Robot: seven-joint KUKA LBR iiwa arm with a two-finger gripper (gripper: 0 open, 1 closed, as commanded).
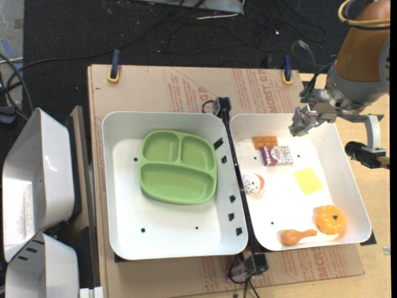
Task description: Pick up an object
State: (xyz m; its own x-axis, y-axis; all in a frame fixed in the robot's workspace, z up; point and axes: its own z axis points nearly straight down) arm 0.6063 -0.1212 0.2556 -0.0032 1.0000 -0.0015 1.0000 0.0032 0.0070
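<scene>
Nearest the camera, at the front of the right bin (356,194), lies a small orange gourd (298,235). It looks smooth, with a fat end and a thin neck, and its long way runs from 9 o'clock to 3 o'clock. Just beside it, toward 2 o'clock, sits a round orange pumpkin (329,220) with bumpy ribs and a tiny stem.

Going farther in, a flat yellow square (308,180) lies in the middle of the bin, thin like a sponge or a card. Toward 9 o'clock from it, by the bin's left wall, rests a little round white thing with red marks (253,183).

Farther still is a small purple and white box (277,155), lying with its long way from 9 to 3 o'clock. Touching its far edge is an orange block (264,142), flat and short.

The gripper (303,122) hangs over the far edge of this bin. I cannot tell how its tips are set, and nothing shows in its grasp. The box and the block are the closest toys to it. They lie toward 8 o'clock from the gripper, so I think a short move that way and down is what comes next.

In the left bin (118,185) sits a green plate (178,166), smooth plastic with three hollow parts.
</scene>
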